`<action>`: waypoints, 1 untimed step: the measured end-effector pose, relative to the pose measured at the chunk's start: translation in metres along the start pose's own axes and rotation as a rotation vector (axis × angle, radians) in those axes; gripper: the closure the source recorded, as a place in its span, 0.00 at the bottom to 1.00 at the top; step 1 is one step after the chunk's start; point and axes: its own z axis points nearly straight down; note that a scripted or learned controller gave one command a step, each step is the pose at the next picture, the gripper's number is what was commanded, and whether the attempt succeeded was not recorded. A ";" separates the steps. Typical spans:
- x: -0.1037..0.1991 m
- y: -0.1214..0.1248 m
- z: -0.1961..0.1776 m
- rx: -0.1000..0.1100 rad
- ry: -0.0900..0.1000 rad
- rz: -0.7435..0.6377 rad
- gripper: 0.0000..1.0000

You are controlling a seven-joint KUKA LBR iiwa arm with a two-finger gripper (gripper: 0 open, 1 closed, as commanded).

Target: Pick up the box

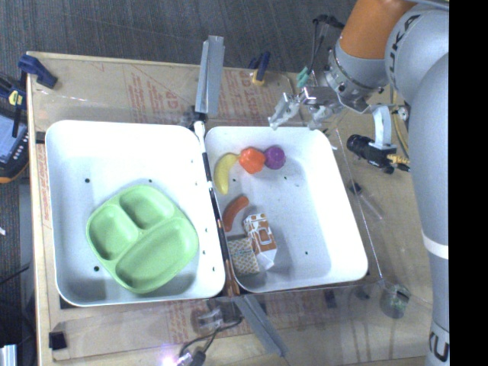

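The gripper (288, 111) hangs over the far rim of the right bin (347, 227), near that bin's far corner, with the arm (396, 44) reaching in from the right. Its two pale fingers (279, 115) stand a little apart, and nothing sits between them, so it holds nothing. That place above the rim looks like a start or waiting pose, clear of the things below, rather than an approach to any one of them. The box (260, 240), a small carton with an orange and white print, lies in the near half of the same bin, tilted, with a patterned packet (243, 258) touching it on the near left. A sausage (234, 211) lies just beside it toward the wall between the bins. Farther off, near the gripper's side of the bin, a banana (223, 171), an orange ball (252, 159) and a purple ball (274, 157) sit in a row; these lie between the gripper and the box. So the box is well apart from the gripper, toward the camera and slightly left of it. As I judge it, the pick is not yet begun: the gripper must travel over the fruit toward the near end and come down on the box, whose crowding by packet and sausage may leave little room for the fingers. The left bin (65, 204) holds a green plate (142, 239) and has no part in this.
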 end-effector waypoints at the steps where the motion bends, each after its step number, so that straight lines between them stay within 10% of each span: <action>1: 0.032 0.007 0.151 0.002 0.001 0.123 0.00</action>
